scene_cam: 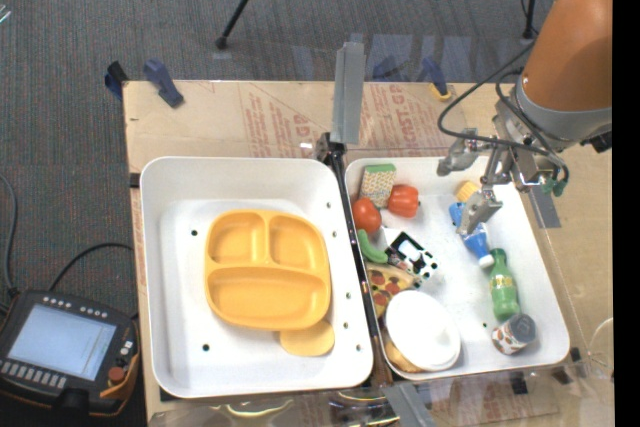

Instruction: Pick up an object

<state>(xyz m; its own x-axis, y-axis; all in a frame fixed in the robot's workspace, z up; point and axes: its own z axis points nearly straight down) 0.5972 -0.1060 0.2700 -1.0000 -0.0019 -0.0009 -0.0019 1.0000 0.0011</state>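
Observation:
My gripper (470, 183) hangs over the back right part of the right bin (556, 305), its two grey fingers (482, 207) spread apart and open. A small yellow piece (467, 189) lies just below it, and a blue toy (474, 237) sits under the nearer finger; whether the finger touches it I cannot tell. Nothing is held between the fingers. Further left lie a red tomato (365, 215), an orange-red pepper (403, 201) and a tan and green block (378, 183). A green bottle (503, 283) and a can (513, 333) lie along the right side.
A white bowl (423, 328), a pizza slice (385, 283) and a black and white toy (412, 255) crowd the right bin's front left. The left bin (170, 215) holds a yellow divided plate (268, 270) and a yellow disc (307, 340). A grey post (348, 100) stands behind the bins.

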